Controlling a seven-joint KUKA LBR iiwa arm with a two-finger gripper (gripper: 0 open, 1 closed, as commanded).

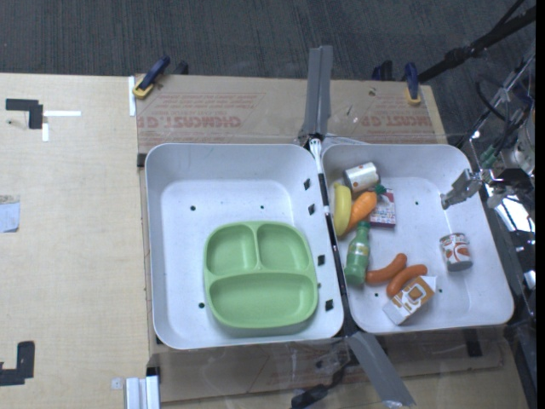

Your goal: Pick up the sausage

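Left to right across the bench [68,228].

**Left white bin** [170,228], well apart from the gripper on its far side: a pale green plastic plate with three compartments [260,274] lies flat in the middle of the floor. It has no part in the task.

**Right white bin** [426,220]: the goods are crowded against the wall farthest from the gripper, probably as they were tipped in. There a yellow toy banana [341,210] touches an orange toy carrot [364,204]. A white cylindrical can [362,175] lies above them, a small purple-and-white box [384,211] is beside them, and a green plastic bottle [357,252] is below.

**Task object**: the near orange-red sausage [386,268] and the far orange-red sausage [406,279] lie side by side on the bin floor, below and to the left of the gripper and apart from it. The second touches a white carton with orange print [410,299], and this may crowd a grasp from that side.

A small orange-and-white tin [456,251] stands upright just below the gripper.

**Gripper** [457,191]: it hangs over the right rim of the bin, slanted inward, in a position to reach the contents. Whether it is released or clenched cannot be told, as it shows as one small grey shape. No object is seen in it.

**Hard to make out**: the printing on the boxes and cans, and whether the sausages are joined.
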